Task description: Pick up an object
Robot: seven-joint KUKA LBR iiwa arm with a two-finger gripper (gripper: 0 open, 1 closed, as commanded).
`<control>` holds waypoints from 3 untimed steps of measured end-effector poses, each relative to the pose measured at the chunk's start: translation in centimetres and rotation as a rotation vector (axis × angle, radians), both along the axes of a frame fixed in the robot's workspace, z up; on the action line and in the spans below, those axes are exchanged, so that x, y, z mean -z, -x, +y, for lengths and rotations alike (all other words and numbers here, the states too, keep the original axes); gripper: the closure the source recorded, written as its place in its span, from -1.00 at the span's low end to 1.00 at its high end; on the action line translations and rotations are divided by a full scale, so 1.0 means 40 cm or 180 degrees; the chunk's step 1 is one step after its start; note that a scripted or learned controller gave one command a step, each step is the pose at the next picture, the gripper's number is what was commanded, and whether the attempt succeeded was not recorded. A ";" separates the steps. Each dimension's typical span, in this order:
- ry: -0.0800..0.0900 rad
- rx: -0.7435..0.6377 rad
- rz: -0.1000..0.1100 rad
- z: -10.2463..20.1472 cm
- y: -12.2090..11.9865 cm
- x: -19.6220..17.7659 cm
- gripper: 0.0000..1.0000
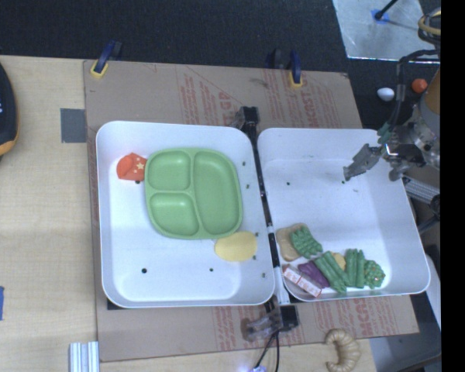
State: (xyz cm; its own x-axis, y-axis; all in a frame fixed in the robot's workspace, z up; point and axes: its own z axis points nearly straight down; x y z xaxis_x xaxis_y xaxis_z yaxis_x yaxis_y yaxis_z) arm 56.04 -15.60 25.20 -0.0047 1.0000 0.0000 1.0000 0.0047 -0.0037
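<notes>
White bins sit side by side on the desk [46,231]: the left bin [124,277] carries a green divided plate [194,192] at its middle, a red piece [130,167] touching the plate's far-left edge and a yellow piece [235,246] just beside its near-right corner. Along the near edge of the right bin [333,208] lies a heap of toy food [329,263], green pods and a purple piece among them, toward the near-left corner. Over that bin's far-right part hangs the pincer [358,166], well apart from the heap and holding nothing, though I cannot tell how wide it stands.
</notes>
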 end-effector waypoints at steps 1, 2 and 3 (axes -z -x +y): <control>-0.0013 0.0006 0.0035 0.077 0.224 0.083 -1.00; -0.0015 -0.0004 0.0039 0.151 0.219 0.383 -1.00; 0.0013 -0.0010 -0.0065 0.113 -0.141 0.118 -1.00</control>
